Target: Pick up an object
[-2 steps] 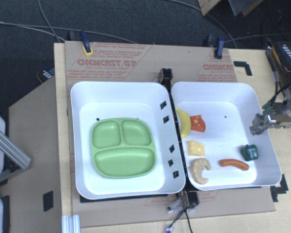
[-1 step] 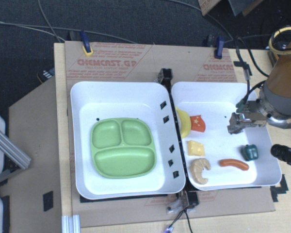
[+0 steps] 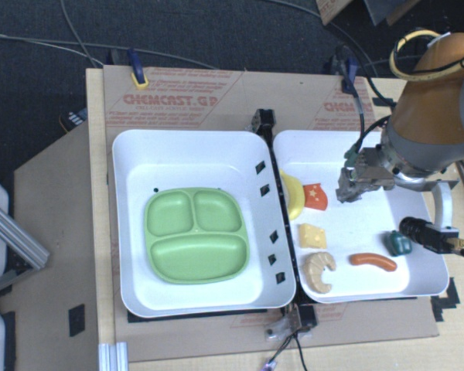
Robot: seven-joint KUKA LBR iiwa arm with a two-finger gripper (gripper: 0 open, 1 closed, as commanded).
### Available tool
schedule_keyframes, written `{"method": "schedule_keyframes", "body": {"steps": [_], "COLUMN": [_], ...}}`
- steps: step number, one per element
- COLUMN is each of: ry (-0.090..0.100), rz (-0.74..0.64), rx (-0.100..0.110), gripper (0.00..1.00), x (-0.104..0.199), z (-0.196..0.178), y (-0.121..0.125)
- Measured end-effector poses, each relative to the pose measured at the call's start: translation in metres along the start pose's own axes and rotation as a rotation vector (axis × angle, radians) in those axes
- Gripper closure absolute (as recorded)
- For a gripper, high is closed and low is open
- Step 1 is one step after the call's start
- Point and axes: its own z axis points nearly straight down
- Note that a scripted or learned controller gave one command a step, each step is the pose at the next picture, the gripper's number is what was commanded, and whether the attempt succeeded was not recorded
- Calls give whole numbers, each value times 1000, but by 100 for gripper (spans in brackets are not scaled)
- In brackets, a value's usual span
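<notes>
1. Nearest the camera, along the front edge of the bench [image 3: 69, 230], two shallow white bins sit side by side; the left bin [image 3: 131, 207] holds a green divided plate [image 3: 195, 234] lying flat in its middle

2. The right bin [image 3: 417, 284] carries the candidates for the pick: a pale croissant [image 3: 319, 271] at the front, a yellow block like a cheese wedge [image 3: 312, 236] just behind it, an orange-red sausage [image 3: 373, 261] to its right, a teal item [image 3: 398, 243] near the right wall, and a yellow piece [image 3: 295, 195] touching a red piece [image 3: 315, 197] against the divider

3. The grey arm [image 3: 429, 114] reaches in from the right, and its gripper [image 3: 354, 182] hangs over the rear of the right bin, just right of the red piece and well apart from the croissant and sausage

4. Whether the gripper is open or closed cannot be told from this slanted view; nothing is seen caught in it

5. Judged from this layout, the task is at the approach stage, with no object lifted yet

6. The next move appears to call for settling on one item, most plausibly the red piece close by, centring the gripper over it and descending to the bin floor; the yellow piece touching it could get nudged or crowd the grasp
</notes>
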Motion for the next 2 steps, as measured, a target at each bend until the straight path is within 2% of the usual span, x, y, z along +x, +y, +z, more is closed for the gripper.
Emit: {"method": "schedule_keyframes", "body": {"steps": [2], "ry": [0], "rz": [2], "rx": [1], "gripper": [100], "x": [105], "z": [-6], "y": [20]}}
